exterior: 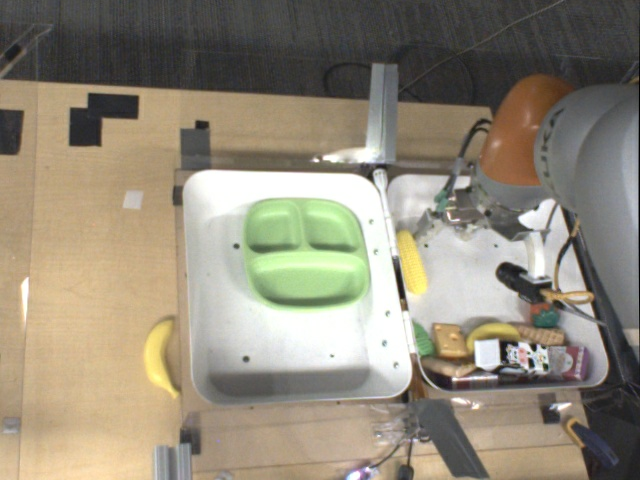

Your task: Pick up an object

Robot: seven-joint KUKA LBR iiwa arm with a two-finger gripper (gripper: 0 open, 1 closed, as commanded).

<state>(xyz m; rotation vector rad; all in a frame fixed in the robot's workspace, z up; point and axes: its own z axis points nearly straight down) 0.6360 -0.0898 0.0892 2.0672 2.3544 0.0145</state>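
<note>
Clutter point(505, 353) is piled at the right bin's point(470, 268) 6 o'clock; corn point(411, 261) at 9. Gripper point(452, 211) is seen at 11 o'clock, grip state undeterminable.

- A robotics lab is indicated by the grey arm point(590, 148) reaching over a wooden bench point(90, 268).
- Two white bins point(200, 298) are fixed in metal brackets.
- Cables point(480, 38) are trailed across dark carpet beyond the bench's far edge.
</note>
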